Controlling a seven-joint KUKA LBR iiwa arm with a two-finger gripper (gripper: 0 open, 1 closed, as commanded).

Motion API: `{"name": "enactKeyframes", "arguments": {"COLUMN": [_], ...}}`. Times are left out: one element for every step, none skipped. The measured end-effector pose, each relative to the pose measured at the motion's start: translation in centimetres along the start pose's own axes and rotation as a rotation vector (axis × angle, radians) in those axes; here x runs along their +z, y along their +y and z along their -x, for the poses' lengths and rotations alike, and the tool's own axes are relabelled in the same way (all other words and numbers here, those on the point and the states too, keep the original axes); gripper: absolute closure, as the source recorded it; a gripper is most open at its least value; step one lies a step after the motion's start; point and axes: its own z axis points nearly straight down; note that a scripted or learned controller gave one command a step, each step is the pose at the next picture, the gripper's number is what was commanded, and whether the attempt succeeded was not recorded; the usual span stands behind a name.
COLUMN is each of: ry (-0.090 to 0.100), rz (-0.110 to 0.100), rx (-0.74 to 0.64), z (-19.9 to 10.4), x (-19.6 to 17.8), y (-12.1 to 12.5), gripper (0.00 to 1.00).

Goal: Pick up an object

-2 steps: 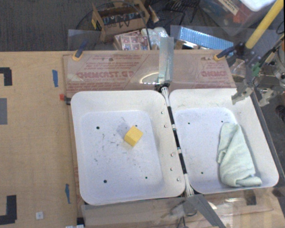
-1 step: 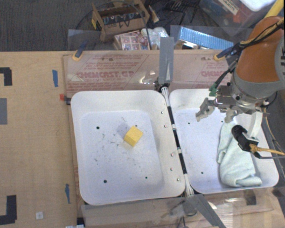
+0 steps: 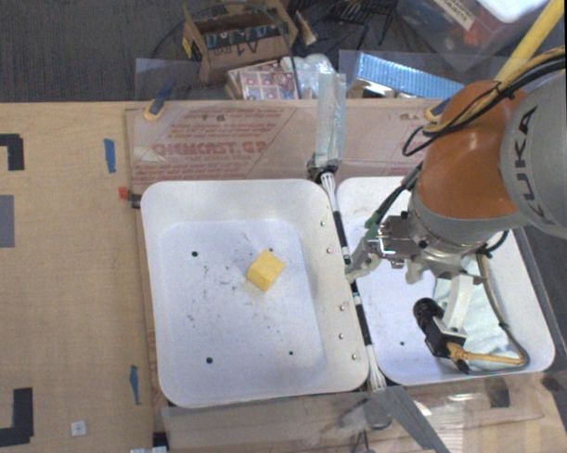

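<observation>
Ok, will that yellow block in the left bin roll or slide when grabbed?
The yellow block has flat faces and corners, so it probably won't roll. It looks small and likely light, so a nudge may slide it across the smooth left bin.

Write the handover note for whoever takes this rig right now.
Gripper: over the left edge of the shallow white right bin, next to the divide. Open or shut cannot be told, and nothing is seen in it.
Small yellow block: lying near the middle of the shallow white left bin, apart from the arm.
Done: nothing picked yet.
Left: probably cross to the block, grasp it, lift it.
</observation>
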Motion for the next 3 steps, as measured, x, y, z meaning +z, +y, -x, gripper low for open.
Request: {"name": "enactKeyframes", "arguments": {"ry": [-0.001,-0.001,0.0], "rz": [0.005,0.003,0.001], "rx": [-0.202,-0.66,-0.525], "z": [-8.3,-10.1,-11.4], "x": [-2.5,6.0,7.2], "y": [12.0,10.0,9.0], "gripper": [0.0,0.0,0.0]}}
